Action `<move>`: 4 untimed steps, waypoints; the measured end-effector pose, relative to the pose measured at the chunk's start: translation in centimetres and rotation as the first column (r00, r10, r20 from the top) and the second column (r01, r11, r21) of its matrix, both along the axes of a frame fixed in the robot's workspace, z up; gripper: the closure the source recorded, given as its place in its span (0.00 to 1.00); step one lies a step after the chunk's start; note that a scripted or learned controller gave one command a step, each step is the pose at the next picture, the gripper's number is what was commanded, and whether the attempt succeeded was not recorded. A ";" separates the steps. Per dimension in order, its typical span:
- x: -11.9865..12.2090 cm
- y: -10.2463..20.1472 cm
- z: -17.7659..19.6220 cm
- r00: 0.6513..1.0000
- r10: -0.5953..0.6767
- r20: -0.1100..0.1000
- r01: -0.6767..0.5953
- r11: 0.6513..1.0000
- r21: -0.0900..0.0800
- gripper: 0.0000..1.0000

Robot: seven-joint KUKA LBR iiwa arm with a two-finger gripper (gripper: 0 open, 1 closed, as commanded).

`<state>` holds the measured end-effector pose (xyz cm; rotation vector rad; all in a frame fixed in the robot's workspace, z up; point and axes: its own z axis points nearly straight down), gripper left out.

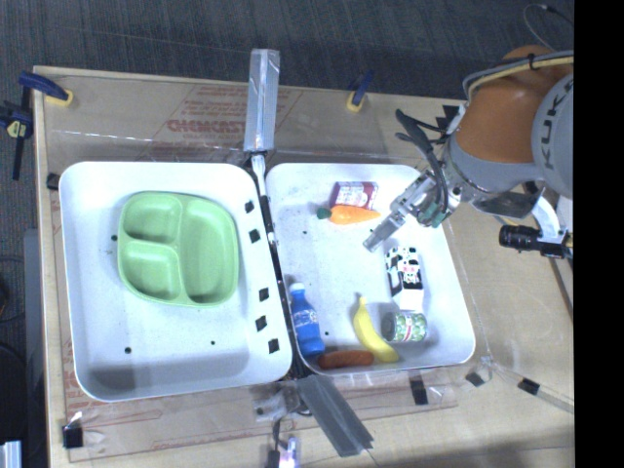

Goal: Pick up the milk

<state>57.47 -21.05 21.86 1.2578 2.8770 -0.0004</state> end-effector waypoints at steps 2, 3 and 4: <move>-2.4 0.1 -1.2 0.999 0.040 0.000 -0.040 0.999 -0.001 1.00; -5.9 0.1 -1.5 0.959 0.283 -0.002 -0.283 0.959 0.001 1.00; -1.4 0.0 -0.5 0.956 0.294 -0.001 -0.294 0.956 0.000 1.00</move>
